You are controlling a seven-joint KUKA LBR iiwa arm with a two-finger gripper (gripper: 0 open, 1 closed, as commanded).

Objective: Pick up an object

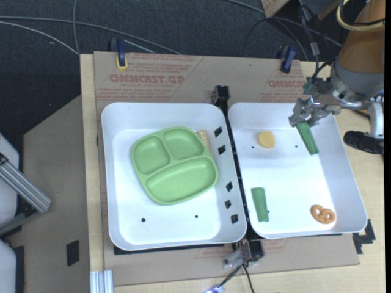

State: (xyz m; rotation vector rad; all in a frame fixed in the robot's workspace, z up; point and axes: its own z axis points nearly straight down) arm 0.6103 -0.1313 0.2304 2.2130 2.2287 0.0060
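- Overhead, 2 shallow white plastic bins are seen side by side on a brown bench; the left bin (116,182) holds a light green divided plastic plate (174,165) with 3 compartments.
- A small tan item, too hidden to identify, is tucked at the plate's far right edge.
- In the right bin (345,163), 3 loose items are seen: a small round yellow piece (266,140) near the far side, a short green stick (259,203) near the front left, and a small orange pretzel-shaped toy (322,214) at the front right.
- The grey two-finger gripper (303,119) is placed over the right bin's far right area.
- A second green cylindrical stick (308,138) is seen slanting down from the fingertips, apparently clamped at its upper end.
- Risk, as judged: the stick is held only by its tip, so it could swing, slip out and drop.
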